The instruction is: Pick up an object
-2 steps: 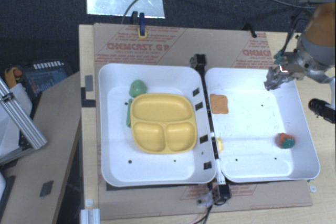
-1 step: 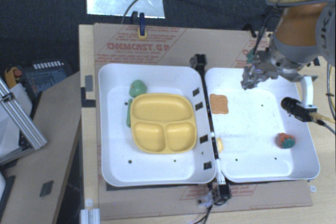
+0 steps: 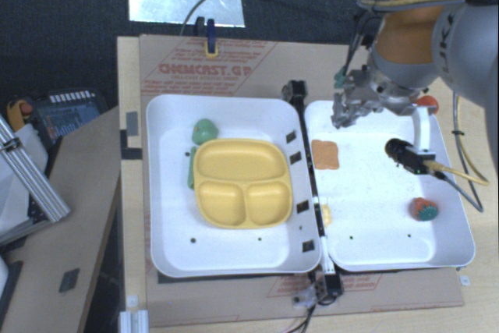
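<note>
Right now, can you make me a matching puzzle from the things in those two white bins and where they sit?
Things: 1 yellow divided plate; 2 flat orange piece; 3 green item; 4 small orange-and-green item.
Places: A right bin, near right corner; B left bin, middle; C left bin, tucked against the plate's far left corner; D right bin, far left part.
Pairs: 1-B, 2-D, 3-C, 4-A.

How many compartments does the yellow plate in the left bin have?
3. One wide compartment spans the yellow plate's far side; the left small compartment and right small compartment lie side by side at its near side. None looks hidden.
</note>
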You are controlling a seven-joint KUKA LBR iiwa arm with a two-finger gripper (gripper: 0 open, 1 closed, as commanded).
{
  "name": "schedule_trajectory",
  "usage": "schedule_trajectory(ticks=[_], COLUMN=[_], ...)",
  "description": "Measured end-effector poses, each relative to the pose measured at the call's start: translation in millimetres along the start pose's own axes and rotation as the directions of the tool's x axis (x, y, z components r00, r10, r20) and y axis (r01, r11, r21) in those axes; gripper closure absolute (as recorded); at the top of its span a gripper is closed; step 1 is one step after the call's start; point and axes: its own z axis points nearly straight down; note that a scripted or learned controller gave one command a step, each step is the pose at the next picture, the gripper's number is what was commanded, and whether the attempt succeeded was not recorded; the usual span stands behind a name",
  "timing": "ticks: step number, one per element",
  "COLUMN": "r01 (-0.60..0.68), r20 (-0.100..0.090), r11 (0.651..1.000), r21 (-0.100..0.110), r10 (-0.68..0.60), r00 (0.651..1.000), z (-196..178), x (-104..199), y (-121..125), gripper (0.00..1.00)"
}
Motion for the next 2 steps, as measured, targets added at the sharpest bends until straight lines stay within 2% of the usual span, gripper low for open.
schedule_trajectory(ticks=[2], r01=[0.001], r20=[-0.002], r11=[1.0], r21=[0.001], r10=[-0.001], r00=[1.0], z=[20], x=[99], y=[8], gripper=[1.0])
